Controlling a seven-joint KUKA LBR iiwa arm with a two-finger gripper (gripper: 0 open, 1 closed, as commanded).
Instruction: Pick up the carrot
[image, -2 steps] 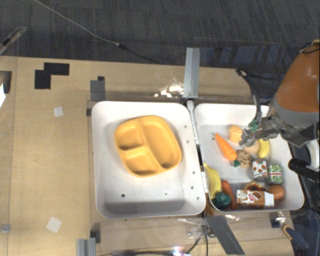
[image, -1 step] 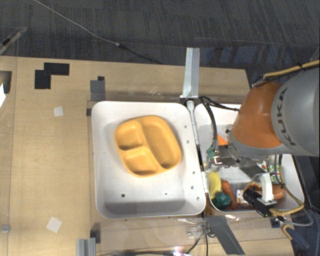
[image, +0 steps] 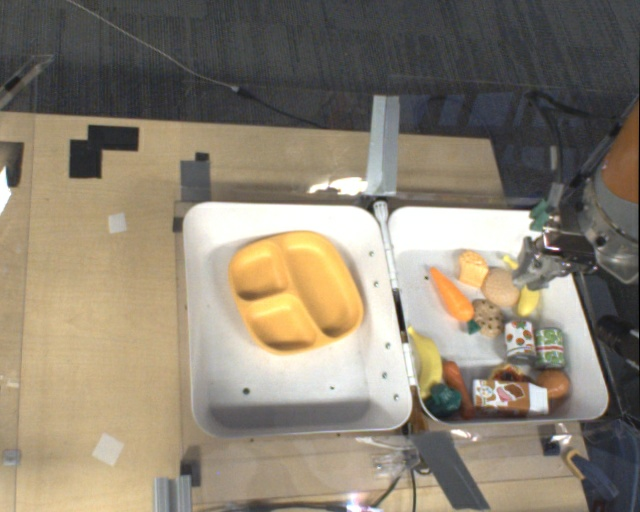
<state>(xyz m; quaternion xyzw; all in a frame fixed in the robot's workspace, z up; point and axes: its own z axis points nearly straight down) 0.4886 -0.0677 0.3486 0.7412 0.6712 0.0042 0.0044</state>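
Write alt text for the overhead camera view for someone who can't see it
An orange carrot lies among toy foods in the right white bin, with the gripper at that bin's upper right, apart from the carrot. The left white bin holds a yellow divided plate.

Pale wooden bench (image: 100, 330) with black markings; dark carpeted floor (image: 300, 50) beyond, crossed by a cable (image: 180, 62).

Plate (image: 296, 291) in left bin (image: 215, 400) — carrot (image: 451, 294) in right bin (image: 420, 225), seemingly touching cookie (image: 488, 318).

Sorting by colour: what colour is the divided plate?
Yellow-orange plate, camera view.
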